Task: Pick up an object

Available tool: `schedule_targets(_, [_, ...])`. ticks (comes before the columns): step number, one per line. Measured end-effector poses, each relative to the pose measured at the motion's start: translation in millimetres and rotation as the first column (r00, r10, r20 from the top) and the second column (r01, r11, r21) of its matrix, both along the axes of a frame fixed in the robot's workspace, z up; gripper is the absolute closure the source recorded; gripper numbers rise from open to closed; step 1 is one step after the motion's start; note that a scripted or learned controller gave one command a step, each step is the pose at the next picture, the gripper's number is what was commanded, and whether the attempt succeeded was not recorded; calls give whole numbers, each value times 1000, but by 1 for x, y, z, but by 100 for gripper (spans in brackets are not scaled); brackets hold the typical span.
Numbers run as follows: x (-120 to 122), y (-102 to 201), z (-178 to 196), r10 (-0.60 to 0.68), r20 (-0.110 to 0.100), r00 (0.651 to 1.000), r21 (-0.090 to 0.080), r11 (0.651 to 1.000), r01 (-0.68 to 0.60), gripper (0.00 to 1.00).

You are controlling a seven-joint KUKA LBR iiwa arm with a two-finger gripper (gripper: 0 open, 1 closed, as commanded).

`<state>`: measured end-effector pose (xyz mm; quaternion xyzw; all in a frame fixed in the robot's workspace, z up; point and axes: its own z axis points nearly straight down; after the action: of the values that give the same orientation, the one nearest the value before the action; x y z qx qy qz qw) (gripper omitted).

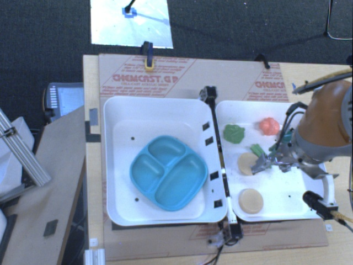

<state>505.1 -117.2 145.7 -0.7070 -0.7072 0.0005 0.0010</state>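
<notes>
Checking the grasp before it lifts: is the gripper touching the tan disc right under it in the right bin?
Cannot tell. In the camera view the gripper overlaps the upper tan disc, but the slanted view shows neither contact nor gap.

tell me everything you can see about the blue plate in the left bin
The blue plate is a light blue, rounded-square tray that looks like smooth plastic. Raised ridges split it into three compartments: two smaller ones toward the upper left and a larger one at the lower right. It lies flat, right side up, turned at an angle to the walls, roughly in the middle of the left bin. Nothing sits in it, and only the bin floor touches it.
</notes>
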Motion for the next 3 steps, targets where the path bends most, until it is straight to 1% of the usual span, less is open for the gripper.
schedule_targets(1, [-10, -4, -53, 0, -1, 1000, 1, 1000, 0, 0])
schedule_targets(2, [-8, -4, -40, 1, 4, 1000, -1, 1000, -1, 100])
schedule_targets(3, [-4, -5, 24, 4, 9, 1000, -3, 1000, -4, 100])
